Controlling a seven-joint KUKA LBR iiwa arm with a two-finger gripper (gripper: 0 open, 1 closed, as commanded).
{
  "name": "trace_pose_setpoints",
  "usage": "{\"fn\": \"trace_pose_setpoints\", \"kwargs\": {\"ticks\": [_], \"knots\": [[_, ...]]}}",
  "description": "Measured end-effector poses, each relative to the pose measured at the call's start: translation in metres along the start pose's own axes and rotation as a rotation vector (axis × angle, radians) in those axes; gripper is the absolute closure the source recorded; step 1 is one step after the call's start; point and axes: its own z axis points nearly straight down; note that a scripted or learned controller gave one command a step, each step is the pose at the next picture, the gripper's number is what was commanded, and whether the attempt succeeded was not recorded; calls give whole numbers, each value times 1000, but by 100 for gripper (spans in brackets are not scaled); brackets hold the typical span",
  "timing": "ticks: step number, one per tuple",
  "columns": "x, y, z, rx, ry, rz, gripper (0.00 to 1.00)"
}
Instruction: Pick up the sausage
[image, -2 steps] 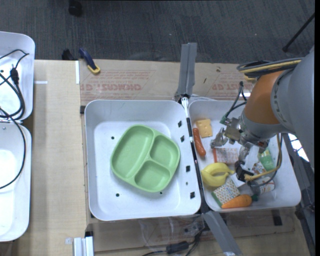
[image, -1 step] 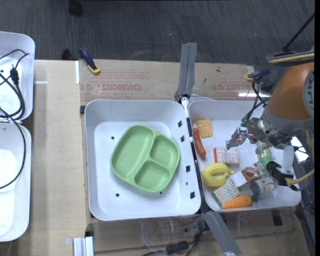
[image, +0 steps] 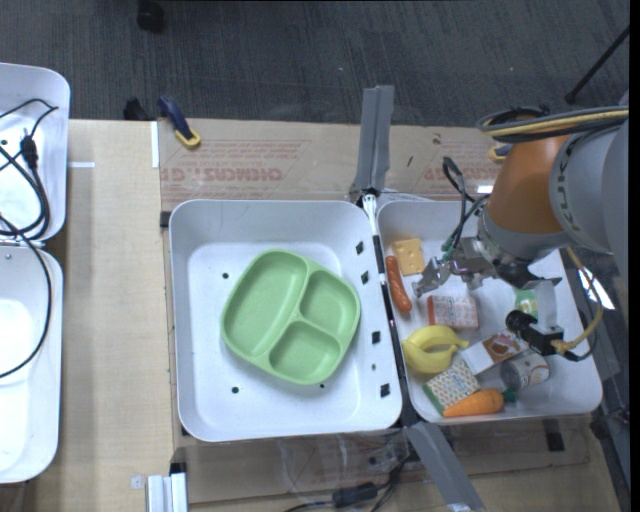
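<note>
Left bin (image: 190, 300) holds a green three-compartment plate (image: 290, 316). Right bin (image: 585, 395) holds a cheese slice (image: 408, 254), banana (image: 432, 346), carrot (image: 474, 403) at the front edge, and small packets. Blue-yellow clamp (image: 178, 122) on the tabletop (image: 110, 300), far left.

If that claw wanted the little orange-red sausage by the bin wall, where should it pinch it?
Probably at its middle, coming straight down from above. The sausage lies flat and slim along the left wall of the right bin, so the end effector would best close across its narrow width. The wall crowds one side and the cheese slice sits near its top end, so mid-length looks freest.
</note>
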Motion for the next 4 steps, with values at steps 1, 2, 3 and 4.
{"fn": "trace_pose_setpoints", "kwargs": {"ticks": [1,2,3,4], "knots": [[-1,8,5,-3,-1,-335,0],[-1,8,5,-3,-1,-335,0],[-2,8,-5,-4,-2,-331,100],[-2,8,-5,-4,-2,-332,0]]}}
